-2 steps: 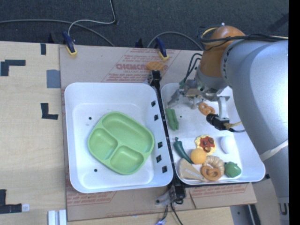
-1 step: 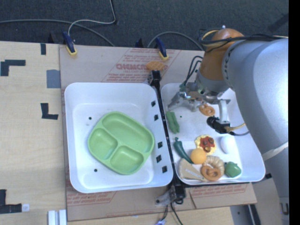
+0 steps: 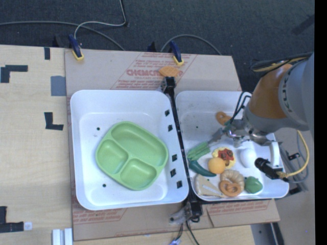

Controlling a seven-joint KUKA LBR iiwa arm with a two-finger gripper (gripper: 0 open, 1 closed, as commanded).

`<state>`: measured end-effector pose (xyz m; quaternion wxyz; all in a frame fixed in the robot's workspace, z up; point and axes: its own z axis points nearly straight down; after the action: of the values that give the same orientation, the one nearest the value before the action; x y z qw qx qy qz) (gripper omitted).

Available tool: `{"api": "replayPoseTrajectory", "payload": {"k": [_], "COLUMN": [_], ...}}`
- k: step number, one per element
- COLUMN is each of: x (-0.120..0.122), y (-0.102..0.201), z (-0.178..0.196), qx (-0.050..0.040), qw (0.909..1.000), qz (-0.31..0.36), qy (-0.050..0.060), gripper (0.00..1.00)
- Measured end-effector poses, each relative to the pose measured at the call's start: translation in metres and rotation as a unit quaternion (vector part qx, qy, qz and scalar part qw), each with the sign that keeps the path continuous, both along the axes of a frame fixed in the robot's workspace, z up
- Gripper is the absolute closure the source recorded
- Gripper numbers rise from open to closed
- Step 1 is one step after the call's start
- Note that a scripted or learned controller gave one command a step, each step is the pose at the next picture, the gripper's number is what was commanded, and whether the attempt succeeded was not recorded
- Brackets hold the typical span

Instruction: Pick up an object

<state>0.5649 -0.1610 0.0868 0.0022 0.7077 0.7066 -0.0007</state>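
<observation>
At the lower right of the frame, toy foods crowd the right bin (image 3: 190,111): a pretzel (image 3: 231,183), an orange (image 3: 216,165) and a green pod (image 3: 199,150). Just above them the gripper (image 3: 231,132) hovers; I cannot tell its finger state. A green divided plate (image 3: 132,155) fills the left bin (image 3: 82,152).

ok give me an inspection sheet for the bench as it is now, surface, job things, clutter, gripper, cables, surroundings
surface: left bin and right bin side by side on cardboard sheet over a wooden bench.
job's things: toy foods crowd the right bin's near half: orange ball, green pod, pretzel, white egg, green piece.
clutter: green divided plate in the left bin.
grippers: gripper low in the right bin above the foods; finger state unclear.
cables: black cable on the floor; cable along the arm.
surroundings: two blue clamps on the cardboard; dark carpet.
</observation>
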Motion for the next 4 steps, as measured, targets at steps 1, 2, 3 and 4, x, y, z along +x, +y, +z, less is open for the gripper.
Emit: {"api": "replayPoseTrajectory", "payload": {"k": [1,2,3,4], "x": [0.105,0.105,0.105,0.029], "y": [0.027,0.026,0.026,0.066], "z": [-0.001,0.009,0.009,-0.001], "qx": [0.0018,0.0003,0.0004,0.0019], "qw": [1.0000,1.0000,1.0000,1.0000], "qz": [0.002,0.003,0.003,0.001], "qy": [-0.001,-0.001,-0.001,0.001], "gripper": [0.00,1.00,0.00,0.00]}}
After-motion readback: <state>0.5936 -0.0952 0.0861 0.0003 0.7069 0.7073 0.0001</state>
